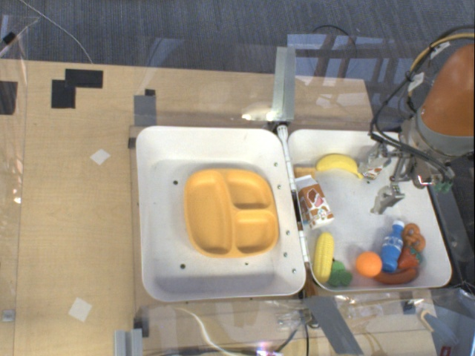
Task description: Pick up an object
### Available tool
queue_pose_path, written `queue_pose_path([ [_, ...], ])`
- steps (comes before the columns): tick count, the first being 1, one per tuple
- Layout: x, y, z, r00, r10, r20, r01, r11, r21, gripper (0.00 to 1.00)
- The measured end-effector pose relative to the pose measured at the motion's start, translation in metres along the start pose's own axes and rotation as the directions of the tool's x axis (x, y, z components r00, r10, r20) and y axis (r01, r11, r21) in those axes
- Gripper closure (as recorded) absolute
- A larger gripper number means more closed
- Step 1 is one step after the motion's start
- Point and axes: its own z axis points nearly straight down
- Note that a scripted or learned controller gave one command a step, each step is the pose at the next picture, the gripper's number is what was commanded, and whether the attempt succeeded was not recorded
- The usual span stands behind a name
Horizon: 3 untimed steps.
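Observation:
My gripper hangs over the upper right part of the right bin, open, with bare white bin floor between its fingers. A yellow banana lies just to its left, apart from it. A blue bottle lies below it near the bin's lower right. Beside the bottle are an orange, a red sausage-like piece and a small orange-red item. A red and white carton lies along the bin's left wall, above a corn cob and a green broccoli piece.
The left bin holds a yellow divided plate. A metal divider runs between the two bins. The arm's orange band and black cables loom over the right bin's upper right corner.

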Motion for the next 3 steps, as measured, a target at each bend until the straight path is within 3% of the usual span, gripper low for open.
queue_pose_path([
  [1, 0.052, -0.04, 0.108, 0.998, 0.069, 0.003, -0.069, 0.998, 0.002, 0.0],
  [2, -0.023, -0.002, 0.112, 0.91, 0.414, 0.004, -0.414, 0.91, -0.002, 0.0],
  [3, 0.087, -0.005, 0.109, 0.792, 0.611, 0.005, -0.611, 0.792, -0.001, 0.0],
])
